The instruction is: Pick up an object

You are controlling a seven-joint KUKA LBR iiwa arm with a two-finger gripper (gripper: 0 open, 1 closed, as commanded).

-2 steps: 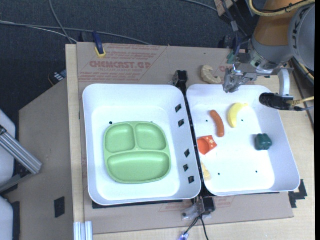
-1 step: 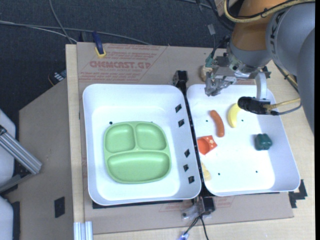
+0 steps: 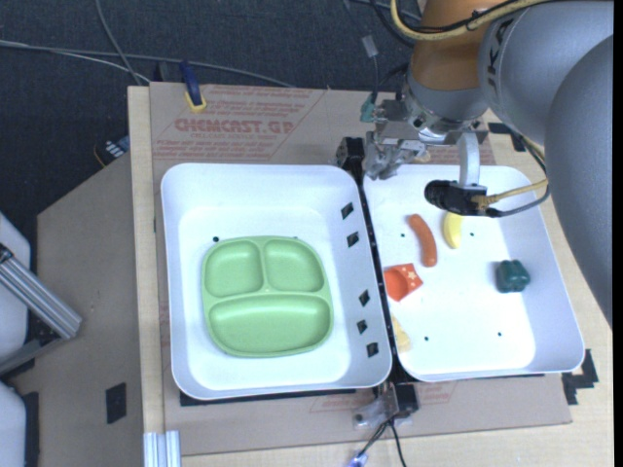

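Observation:
The right bin (image 3: 545, 343) holds several small objects. An orange sausage-shaped piece (image 3: 422, 238) lies near its middle, with a yellow banana-like piece (image 3: 453, 229) just to its right. A red wedge (image 3: 403, 281) sits lower left, and a teal lump (image 3: 512, 276) lies toward the right wall. A small pale yellow bit (image 3: 400, 337) rests against the bin's left wall. My gripper (image 3: 389, 159) hangs at the far left corner of the right bin, by the divide between the bins, up and left of the sausage. Nothing shows in its grip.
The left bin (image 3: 185, 261) carries a green divided plate (image 3: 267, 294). The grey arm with its orange band (image 3: 467, 8) covers the upper right. A black fitting with a yellow cable (image 3: 459, 197) hangs from the wrist over the right bin's far side.

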